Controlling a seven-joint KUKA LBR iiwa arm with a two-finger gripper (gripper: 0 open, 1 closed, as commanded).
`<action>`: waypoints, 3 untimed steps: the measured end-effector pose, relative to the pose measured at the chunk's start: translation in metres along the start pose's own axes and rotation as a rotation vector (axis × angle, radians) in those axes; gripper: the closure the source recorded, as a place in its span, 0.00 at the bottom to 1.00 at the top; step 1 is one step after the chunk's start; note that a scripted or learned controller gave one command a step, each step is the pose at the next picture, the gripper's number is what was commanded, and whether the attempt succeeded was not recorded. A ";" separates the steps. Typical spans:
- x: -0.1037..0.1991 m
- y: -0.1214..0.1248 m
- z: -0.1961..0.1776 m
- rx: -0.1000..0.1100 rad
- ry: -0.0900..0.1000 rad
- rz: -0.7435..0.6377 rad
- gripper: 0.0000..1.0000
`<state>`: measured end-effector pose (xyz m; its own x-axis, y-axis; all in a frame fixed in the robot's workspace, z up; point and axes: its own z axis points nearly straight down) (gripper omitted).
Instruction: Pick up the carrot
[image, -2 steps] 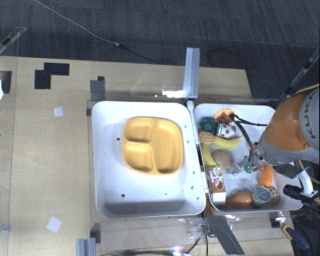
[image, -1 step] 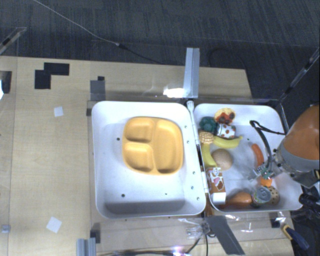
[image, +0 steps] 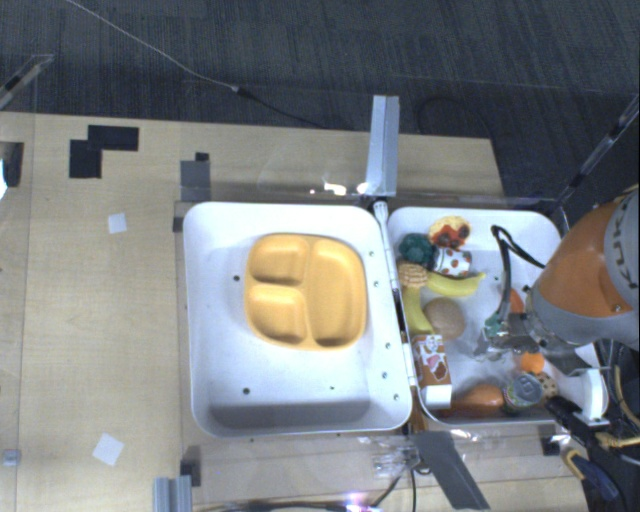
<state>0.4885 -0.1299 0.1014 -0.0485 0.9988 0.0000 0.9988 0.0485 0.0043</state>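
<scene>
Wooden bench (image: 90, 330), dark carpet (image: 300, 45) behind

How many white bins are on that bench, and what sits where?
2. The left bin holds a yellow divided plate. The right bin holds the toy food, with a banana near its middle; the arm may hide more there.

From my feed I see a pale wooden bench top (image: 90, 330) under a dark grey carpeted floor (image: 300, 45) that runs along the top. A thin light cable (image: 150, 47) trails across that carpet. Black rectangular markers (image: 100, 148) sit near the bench's upper left, and small pale paper squares (image: 108, 449) lie on the wood. A grey metal upright post (image: 384, 145) stands at the bench's far edge.
</scene>
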 end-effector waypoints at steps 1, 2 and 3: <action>-0.064 -0.001 0.012 -0.009 -0.007 -0.201 1.00; 0.006 0.024 -0.049 -0.006 0.000 -0.114 1.00; -0.071 -0.005 -0.010 0.003 -0.003 -0.131 1.00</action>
<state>0.4866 -0.2008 0.1111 -0.1785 0.9839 -0.0033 0.9839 0.1785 0.0015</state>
